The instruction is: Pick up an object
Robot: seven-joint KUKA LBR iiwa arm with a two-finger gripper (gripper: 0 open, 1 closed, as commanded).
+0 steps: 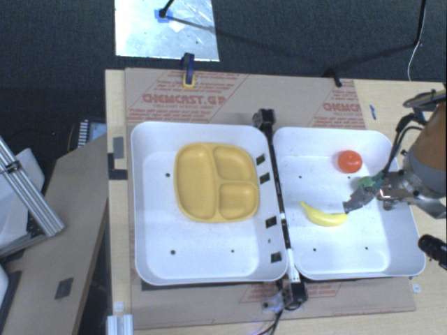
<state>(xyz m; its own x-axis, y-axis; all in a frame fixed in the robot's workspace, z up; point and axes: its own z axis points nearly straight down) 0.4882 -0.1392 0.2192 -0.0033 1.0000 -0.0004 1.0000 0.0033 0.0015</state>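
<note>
A yellow banana [323, 216] lies flat on the floor of the right white bin [335, 264], a little left of that bin's middle, curved ends turned up and away from the viewer. The robot's hand [355, 199] sits just at the banana's right end, reaching in low from the right side; its dark fingertips look close to or touching the fruit, but whether they are apart or pressed together cannot be told at this size. Nothing is visibly held between them, and the banana appears to rest on the bin floor, so the pick-up seems not yet done: closing on the fruit and lifting it are what remain.

Further back in the same bin, near the far right corner, sits a small orange-red ball [350, 161], well apart from the banana. The grey arm [426, 160] enters behind the hand at the right edge.

The left white bin [154, 257] holds a yellow divided plate [215, 181] with three compartments, lying flat in the centre. Both bins sit side by side on a cardboard-covered desk [230, 96]
</note>
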